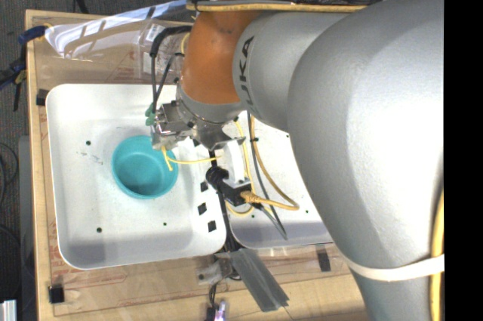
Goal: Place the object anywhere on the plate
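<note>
Left bin (83, 236) holds teal bowl (142, 167).

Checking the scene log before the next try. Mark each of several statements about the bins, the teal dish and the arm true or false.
1. A teal dish lies in the left bin. True.
2. The arm enters from the view's left. False: it reaches in from the right.
3. The dish sits in the right bin. False: it is in the left bin.
4. An orange band sits above the wrist. True.
5. Yellow cables run near the wrist. True.
</note>
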You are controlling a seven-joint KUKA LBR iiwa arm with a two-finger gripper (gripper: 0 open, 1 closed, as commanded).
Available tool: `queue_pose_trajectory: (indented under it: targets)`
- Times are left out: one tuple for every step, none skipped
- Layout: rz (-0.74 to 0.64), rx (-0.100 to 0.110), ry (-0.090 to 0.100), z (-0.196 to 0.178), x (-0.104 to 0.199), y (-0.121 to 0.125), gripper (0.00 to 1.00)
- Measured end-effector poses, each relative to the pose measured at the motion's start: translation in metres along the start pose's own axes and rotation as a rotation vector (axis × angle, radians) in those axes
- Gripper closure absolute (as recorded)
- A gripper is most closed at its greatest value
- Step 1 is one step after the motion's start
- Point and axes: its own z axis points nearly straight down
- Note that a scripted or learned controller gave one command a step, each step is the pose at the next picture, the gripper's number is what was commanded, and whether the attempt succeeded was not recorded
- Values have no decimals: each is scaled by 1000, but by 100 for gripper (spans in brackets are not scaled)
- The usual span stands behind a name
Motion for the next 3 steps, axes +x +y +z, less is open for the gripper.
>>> queue_pose_trajectory:
  targets:
    - [-36, 0, 0, 0, -16, -7, 100]
    - [-383, -3, -2, 0, 9, 0, 100]
    - [-383, -3, -2, 0, 8, 0, 0]
